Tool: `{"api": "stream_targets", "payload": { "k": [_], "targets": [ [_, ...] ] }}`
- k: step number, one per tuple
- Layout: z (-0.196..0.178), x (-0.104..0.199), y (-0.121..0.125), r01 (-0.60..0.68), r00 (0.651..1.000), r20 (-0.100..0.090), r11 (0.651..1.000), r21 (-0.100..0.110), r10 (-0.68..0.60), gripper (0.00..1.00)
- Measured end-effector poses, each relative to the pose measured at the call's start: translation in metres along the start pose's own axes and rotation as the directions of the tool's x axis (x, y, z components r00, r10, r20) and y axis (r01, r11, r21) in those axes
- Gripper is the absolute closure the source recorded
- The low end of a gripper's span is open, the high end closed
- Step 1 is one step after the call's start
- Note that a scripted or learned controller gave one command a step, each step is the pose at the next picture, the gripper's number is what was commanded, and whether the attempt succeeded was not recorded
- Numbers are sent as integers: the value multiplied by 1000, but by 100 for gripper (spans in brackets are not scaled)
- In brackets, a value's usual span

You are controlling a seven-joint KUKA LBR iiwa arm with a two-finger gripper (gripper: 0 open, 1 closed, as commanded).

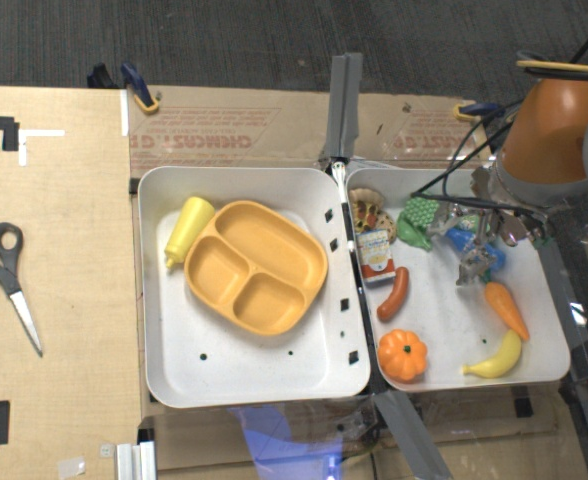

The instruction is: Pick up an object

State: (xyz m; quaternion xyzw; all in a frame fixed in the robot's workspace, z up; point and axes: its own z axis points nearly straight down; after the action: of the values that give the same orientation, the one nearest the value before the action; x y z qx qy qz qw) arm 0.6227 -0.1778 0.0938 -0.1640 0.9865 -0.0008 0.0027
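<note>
The gripper [477, 260] hangs low over the right bin [444, 303], just above a small blue object [464, 238]; whether it holds anything cannot be told. A carrot [507, 309] lies just beside it, a banana [498, 358] near the front corner. Further left sit a green item [415, 223], a sausage [393, 293], a pumpkin [402, 356] and a packet [375, 250]. The left bin [174, 358] carries an orange divided plate [257, 266] and a yellow bottle [188, 230]. Scissors [9, 273] rest on the desk [54, 368].

Two shallow white bins [164, 368]: beside the three-compartment orange plastic tray [256, 265] lies one yellow bottle [187, 229]; one orange pumpkin [402, 356], one carrot [507, 309], one banana [496, 358], one sausage [393, 294].
</note>
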Motion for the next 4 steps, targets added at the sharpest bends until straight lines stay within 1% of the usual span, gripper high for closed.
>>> {"api": "stream_targets", "payload": {
  "k": [1,2,3,4],
  "targets": [
    [0,73,-22,55,998,-1,998,-1,-55,0],
    [-10,70,-22,59,998,4,998,3,-59,100],
    [-10,70,-22,59,998,4,998,2,-59,0],
    [-21,68,-21,62,998,8,998,6,-62,100]
  ]
}}
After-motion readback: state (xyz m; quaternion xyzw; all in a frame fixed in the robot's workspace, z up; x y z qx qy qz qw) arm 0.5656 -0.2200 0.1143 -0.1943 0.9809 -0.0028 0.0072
